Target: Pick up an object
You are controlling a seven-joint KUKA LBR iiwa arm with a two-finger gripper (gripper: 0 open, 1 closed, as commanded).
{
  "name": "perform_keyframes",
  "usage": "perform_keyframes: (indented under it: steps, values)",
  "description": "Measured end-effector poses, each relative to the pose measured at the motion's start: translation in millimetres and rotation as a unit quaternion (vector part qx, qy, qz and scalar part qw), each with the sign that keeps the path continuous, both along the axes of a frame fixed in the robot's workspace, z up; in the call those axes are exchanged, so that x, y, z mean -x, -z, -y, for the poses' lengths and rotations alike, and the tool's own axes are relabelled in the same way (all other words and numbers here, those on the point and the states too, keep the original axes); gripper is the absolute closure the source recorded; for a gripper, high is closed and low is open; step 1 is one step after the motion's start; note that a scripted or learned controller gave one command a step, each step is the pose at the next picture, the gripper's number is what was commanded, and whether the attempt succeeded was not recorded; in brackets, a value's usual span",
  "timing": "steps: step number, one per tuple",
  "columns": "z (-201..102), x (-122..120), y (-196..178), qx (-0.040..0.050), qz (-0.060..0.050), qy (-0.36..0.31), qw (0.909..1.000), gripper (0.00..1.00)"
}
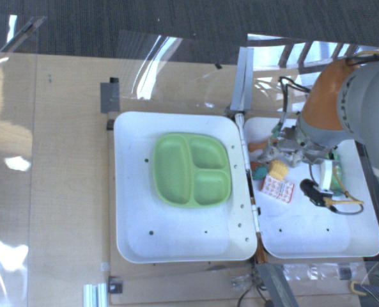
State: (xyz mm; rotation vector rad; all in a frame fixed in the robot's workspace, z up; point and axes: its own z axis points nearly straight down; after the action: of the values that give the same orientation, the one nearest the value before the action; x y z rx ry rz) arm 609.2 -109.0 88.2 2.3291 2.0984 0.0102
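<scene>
I'm reaching in from the right, my grey arm [366,101] with its orange band [321,98] slung over the far right corner of the right bin [317,235]. My gripper [284,153] is down in the far left part of that bin, close to the wall it shares with its neighbour. Open or closed? From this angle I cannot tell (the wrist hardware crowds the spot).

Right at the gripper's near side sits a small yellow object [278,169], so close that it looks to be touching, though I can't say it's held. Just nearer than that lies a red-and-white patterned packet [277,188], flat on the bin floor and a little askew. To the left of the yellow object, hard against the shared wall, is a small teal object [258,171]. Farther back along the same wall there's an orange object [257,146], just left of my gripper. So every small object is bunched in the left half of the right bin, around or beside me.

Over in the left bin [176,232], well apart from all this, a green divided plate [190,170] lies flat near the middle, with one long compartment on its left and two smaller ones on its right. Both bins rest side by side on the pale wooden bench [48,171].
</scene>
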Motion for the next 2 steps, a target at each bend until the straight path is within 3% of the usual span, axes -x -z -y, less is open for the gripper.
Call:
perform_keyframes:
  steps: [1,2]
  values:
    - [0.6,-3.2,-13.8,0.0011,0.005,0.000,1.0000,1.00]
    - [-32.0,-11.2,-98.9,0.0009,0.000,-0.104,0.9946,1.00]
